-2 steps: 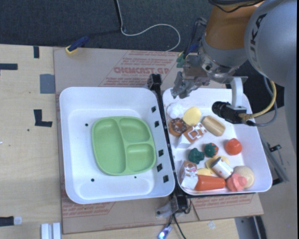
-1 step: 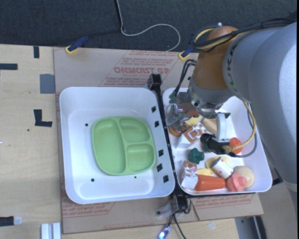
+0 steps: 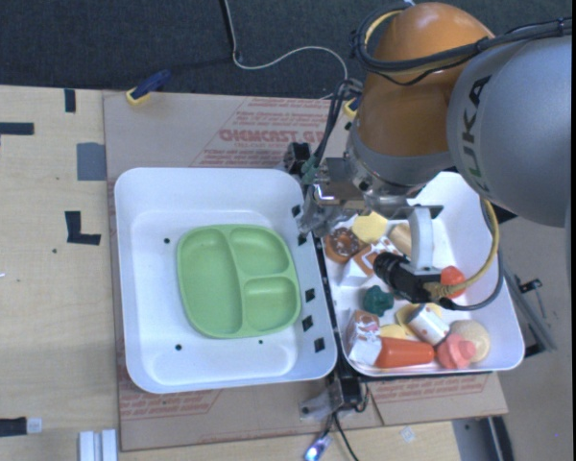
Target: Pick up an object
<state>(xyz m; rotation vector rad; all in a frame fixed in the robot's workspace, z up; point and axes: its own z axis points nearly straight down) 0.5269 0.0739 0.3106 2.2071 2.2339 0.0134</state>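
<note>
The right bin (image 3: 507,355) holds a heap of toy food: an orange carrot-like piece (image 3: 404,353), a pink piece (image 3: 458,351), a dark green piece (image 3: 375,301), a yellow wedge (image 3: 370,227) and a brown ring-shaped piece (image 3: 343,247). My arm, grey with an orange band, hangs over the far left part of this bin. The gripper (image 3: 338,215) sits low at the bin's left wall, just above the brown ring and yellow wedge. Its fingers are hidden under the wrist.
In the left bin (image 3: 144,209) lies a green three-compartment plate (image 3: 238,279). The divider between the bins runs right beside the gripper. A white cable trails across the dark floor behind the bench.
</note>
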